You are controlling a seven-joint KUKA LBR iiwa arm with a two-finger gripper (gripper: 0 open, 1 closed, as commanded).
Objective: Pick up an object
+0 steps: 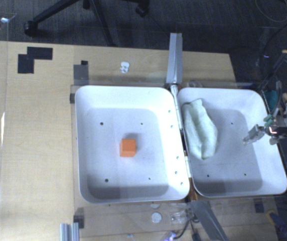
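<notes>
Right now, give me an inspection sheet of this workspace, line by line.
Surface: wooden bench bearing two white bins, left bin and right bin.
Job's things: orange cube mid left bin; white cloth bunched along right bin's left wall.
Clutter: black tape on bench, far left.
Gripper: gripper over right bin's right side, apart from cloth.
Cables: cable looped on floor, top right.
Surroundings: chair base on dark carpet.

Even overhead light, slightly soft focus

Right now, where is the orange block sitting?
In the camera view, the orange block lies near the middle of the left bin, alone on its floor, apart from the white cloth in the right bin.
</notes>
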